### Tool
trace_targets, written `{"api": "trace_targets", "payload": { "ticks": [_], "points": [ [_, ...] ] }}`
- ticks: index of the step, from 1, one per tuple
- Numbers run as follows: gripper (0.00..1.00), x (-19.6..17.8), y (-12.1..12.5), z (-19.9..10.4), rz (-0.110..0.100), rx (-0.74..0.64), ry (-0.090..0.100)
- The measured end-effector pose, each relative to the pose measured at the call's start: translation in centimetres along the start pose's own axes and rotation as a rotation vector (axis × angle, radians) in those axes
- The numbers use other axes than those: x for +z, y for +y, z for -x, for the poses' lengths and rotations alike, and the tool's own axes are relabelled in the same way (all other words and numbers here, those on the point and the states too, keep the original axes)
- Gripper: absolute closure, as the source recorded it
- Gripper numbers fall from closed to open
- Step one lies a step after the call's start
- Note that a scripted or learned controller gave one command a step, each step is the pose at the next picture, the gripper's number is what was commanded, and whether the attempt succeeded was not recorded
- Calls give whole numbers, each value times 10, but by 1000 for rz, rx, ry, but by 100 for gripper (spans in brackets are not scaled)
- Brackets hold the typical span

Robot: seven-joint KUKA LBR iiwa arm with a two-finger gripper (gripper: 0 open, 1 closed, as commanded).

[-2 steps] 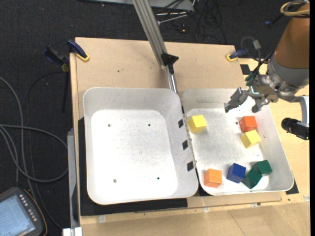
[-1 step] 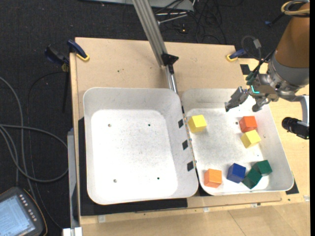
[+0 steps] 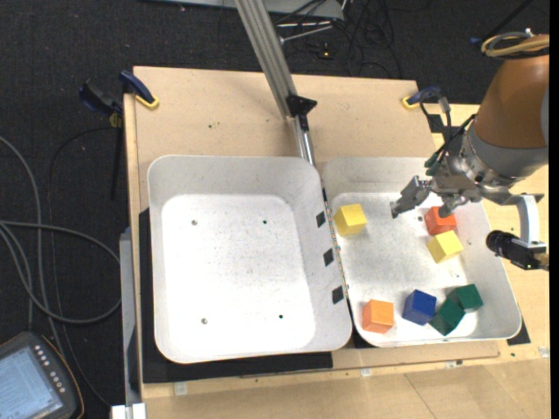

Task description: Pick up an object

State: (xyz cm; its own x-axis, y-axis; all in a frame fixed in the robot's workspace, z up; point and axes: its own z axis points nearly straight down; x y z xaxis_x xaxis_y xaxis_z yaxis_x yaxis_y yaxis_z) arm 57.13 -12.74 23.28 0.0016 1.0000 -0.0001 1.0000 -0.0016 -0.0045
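The right bin holds several small blocks. A yellow block lies near its left wall. An orange-red block and a second yellow block sit at the right. Along the front edge are an orange block, a blue block and two green blocks. My gripper hangs over the back right of this bin, open, its fingers spread just above and behind the orange-red block. Nothing is held between them.
The left bin lies beside the right one, the two rims meeting at the middle. A slanted metal pole rises from the bench's back. Clamps grip the back corners of the wooden bench.
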Motion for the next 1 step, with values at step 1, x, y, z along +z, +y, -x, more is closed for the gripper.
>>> {"api": "trace_targets", "payload": {
  "ticks": [1],
  "points": [
    [0,46,6,1,0,-1,0]
  ]
}}
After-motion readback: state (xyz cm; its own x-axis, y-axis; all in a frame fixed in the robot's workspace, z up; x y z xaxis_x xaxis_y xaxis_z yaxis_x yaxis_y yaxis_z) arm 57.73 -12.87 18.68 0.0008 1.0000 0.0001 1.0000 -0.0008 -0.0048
